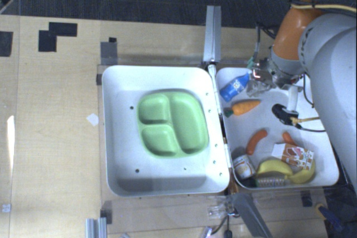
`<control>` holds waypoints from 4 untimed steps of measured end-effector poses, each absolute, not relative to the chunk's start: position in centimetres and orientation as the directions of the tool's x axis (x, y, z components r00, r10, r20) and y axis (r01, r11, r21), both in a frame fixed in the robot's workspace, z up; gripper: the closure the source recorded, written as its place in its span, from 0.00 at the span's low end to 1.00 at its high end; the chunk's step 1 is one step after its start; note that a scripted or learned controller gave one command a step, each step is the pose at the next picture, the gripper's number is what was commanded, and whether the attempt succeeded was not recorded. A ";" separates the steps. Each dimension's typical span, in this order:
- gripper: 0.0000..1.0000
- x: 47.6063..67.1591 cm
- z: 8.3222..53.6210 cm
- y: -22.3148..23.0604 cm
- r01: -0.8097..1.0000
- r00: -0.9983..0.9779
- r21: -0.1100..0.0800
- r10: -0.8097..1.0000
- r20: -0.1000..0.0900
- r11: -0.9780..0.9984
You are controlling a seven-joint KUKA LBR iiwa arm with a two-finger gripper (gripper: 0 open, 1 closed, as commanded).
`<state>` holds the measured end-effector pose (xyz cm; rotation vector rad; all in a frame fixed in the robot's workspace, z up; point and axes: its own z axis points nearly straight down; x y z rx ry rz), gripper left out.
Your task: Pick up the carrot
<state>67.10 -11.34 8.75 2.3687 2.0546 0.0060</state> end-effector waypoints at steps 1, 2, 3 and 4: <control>0.00 67.1 8.7 -11.3 0.990 0.142 0.007 0.990 0.000 -0.142; 0.00 59.7 8.9 -11.0 0.996 0.086 0.009 0.996 0.001 -0.086; 1.00 60.0 10.2 -10.9 0.996 0.085 0.018 0.996 0.003 -0.085; 1.00 62.0 18.7 -5.2 0.972 -0.234 0.007 0.972 -0.001 0.234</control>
